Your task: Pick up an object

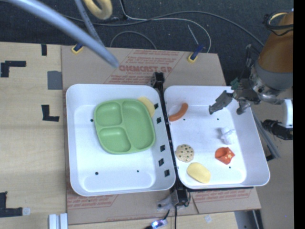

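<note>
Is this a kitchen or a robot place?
Probably a robot lab, not a kitchen: the food looks like toys lying in a white bin, a green tray beside them, a robot arm above, cables behind.

The tray (125, 126) hides most of a yellow thing (148, 105) at its corner. My arm (279, 56) is cut off at the right edge.

From my station the picture looks evenly lit, rather bright, with light coming from above. The white bins (78, 142) are close to overexposed and show only soft, weak shadows under their contents. The dark floor (190, 8) at the top loses detail. A grey bar (57, 20) at upper left is blurred, out of focus. The overall sharpness is moderate, a bit grainy.
</note>
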{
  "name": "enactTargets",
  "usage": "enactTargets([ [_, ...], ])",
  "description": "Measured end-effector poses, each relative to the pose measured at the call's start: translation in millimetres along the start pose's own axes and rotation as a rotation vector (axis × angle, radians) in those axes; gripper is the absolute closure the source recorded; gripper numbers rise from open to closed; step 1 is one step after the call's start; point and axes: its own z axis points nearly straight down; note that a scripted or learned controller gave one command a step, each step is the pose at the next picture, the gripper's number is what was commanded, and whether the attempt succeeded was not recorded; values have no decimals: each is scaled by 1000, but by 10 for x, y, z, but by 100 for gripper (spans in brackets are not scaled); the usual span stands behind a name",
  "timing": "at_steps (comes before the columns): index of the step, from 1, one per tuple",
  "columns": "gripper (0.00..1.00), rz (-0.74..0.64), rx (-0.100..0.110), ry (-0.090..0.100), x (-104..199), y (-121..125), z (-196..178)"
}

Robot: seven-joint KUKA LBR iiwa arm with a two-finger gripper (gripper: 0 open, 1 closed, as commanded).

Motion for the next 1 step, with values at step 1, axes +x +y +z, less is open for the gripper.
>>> enactTargets([
  [1, 0, -3, -11, -2, 3, 20, -60],
])
